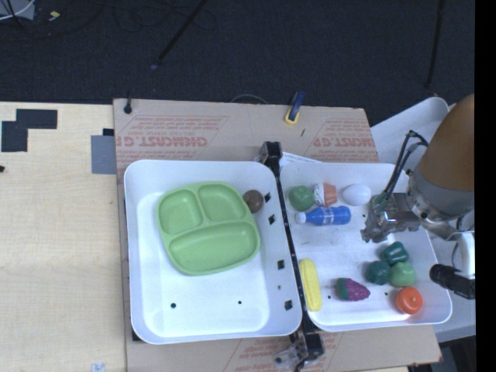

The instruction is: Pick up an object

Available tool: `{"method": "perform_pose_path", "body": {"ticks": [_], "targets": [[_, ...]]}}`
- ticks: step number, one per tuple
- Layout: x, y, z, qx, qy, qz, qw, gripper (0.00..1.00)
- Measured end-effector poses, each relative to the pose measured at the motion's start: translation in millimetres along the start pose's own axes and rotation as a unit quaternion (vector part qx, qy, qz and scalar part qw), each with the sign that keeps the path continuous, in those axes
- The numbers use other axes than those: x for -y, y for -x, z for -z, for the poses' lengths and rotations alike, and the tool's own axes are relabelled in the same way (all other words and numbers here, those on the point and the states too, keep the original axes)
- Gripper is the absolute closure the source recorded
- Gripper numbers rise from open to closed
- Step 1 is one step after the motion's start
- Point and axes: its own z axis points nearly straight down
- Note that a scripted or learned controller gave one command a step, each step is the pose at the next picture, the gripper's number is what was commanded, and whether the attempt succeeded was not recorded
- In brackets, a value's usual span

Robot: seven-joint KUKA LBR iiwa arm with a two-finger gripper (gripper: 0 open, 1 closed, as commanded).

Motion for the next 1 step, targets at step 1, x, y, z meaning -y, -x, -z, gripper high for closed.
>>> {"method": "perform_pose_path", "body": {"ticks": [1], "targets": [[5.4, -52.4, 12.6, 0.000, 0.001, 0.001, 1.0000, 1.00]]}}
